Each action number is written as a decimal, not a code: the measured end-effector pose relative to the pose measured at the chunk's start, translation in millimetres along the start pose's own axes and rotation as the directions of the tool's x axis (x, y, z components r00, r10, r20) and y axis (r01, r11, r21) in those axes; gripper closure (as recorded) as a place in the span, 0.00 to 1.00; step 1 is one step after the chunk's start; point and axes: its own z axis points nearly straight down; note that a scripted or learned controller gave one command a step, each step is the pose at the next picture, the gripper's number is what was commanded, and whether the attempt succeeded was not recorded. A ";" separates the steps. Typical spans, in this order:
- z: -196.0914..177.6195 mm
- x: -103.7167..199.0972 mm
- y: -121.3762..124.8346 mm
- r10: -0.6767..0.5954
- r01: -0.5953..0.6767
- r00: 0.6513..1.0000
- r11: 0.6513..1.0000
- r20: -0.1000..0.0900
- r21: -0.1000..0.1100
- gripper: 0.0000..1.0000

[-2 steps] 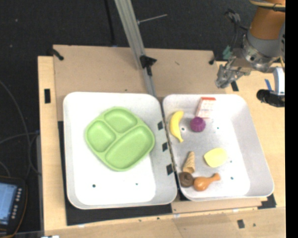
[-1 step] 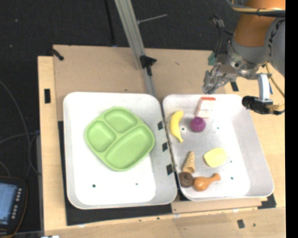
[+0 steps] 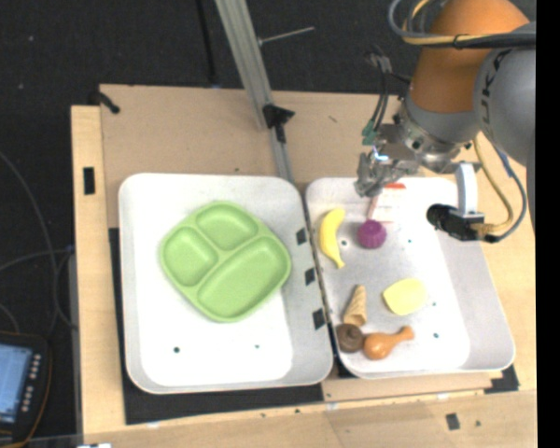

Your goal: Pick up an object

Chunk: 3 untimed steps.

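Gripper (image 3: 371, 183) hangs over right bin (image 3: 467, 287) far edge, finger state can't be told from this slant; nearest target, purple fruit (image 3: 371, 234), lies just below beside banana (image 3: 331, 236) — descend centred, clear of banana.

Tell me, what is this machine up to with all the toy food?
A robot arm reaches in over the right bin, its gripper hanging above a purple ball. It holds nothing yet. Around the ball lie a banana, an ice cream cone, a yellow piece and a drumstick. The left bin holds a green divided plate.
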 end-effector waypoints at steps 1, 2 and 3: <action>-2.4 58.1 -20.8 -0.002 0.002 1.000 1.000 -0.002 -0.002 1.00; 5.0 96.3 -40.8 -0.001 0.001 1.000 1.000 -0.001 -0.001 1.00; 15.1 137.6 -60.7 -0.002 0.002 1.000 1.000 0.000 -0.001 1.00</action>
